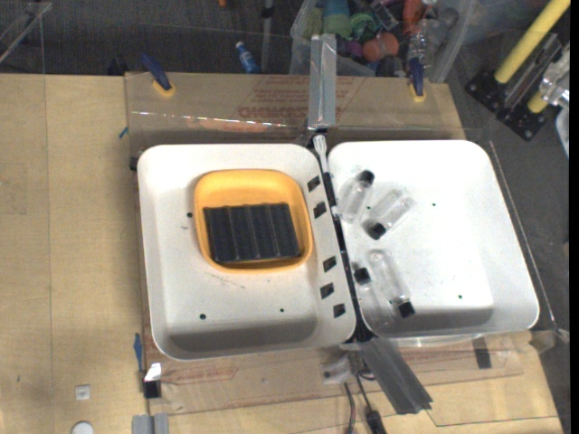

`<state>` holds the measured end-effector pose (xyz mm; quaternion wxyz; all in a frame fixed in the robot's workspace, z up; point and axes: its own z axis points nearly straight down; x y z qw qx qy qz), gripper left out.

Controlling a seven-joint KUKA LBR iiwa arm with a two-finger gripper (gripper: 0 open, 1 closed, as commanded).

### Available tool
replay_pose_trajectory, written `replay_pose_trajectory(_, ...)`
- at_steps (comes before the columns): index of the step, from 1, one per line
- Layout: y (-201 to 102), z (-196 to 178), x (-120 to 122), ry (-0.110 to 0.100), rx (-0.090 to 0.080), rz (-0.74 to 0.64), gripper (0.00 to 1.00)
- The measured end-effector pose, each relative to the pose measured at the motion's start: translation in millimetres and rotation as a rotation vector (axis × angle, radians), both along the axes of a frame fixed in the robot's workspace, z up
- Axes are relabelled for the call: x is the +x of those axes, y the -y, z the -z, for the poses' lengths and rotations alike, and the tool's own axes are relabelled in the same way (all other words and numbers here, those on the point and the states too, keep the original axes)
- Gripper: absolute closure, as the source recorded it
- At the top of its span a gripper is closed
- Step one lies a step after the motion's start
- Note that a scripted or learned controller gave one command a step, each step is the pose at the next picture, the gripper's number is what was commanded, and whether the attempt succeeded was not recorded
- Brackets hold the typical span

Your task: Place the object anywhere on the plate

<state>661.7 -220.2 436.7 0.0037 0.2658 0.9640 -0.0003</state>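
Note:
A yellow-orange plate [250, 183] rests in the left white bin [172, 242], slightly toward its back. On the plate lies a black ribbed rectangular object [251, 233], flat and covering most of the plate's middle and front. Clear plastic bottles with black caps lie on their sides in the right white bin [470, 242]: one near the divider at the back [357, 191], one beside it [389, 212], and one nearer the front [389, 286].
A black-marked divider [327, 242] runs between the two bins. Behind the bench stands a clear tub of colourful toys [380, 12]. A yellow pole [534, 30] and dark equipment stand at the top right. Wooden bench surface lies to the left.

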Motion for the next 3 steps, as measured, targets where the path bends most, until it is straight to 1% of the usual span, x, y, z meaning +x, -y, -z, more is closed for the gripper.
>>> replay_pose_trajectory(1,2,23,-6,-0.003,0.001,-0.421,1.0)
replay_pose_trajectory(2,1,45,0,-0.003,0.001,-0.483,1.0)
replay_pose_trajectory(3,2,30,2,0.002,-0.002,-0.503,1.0)
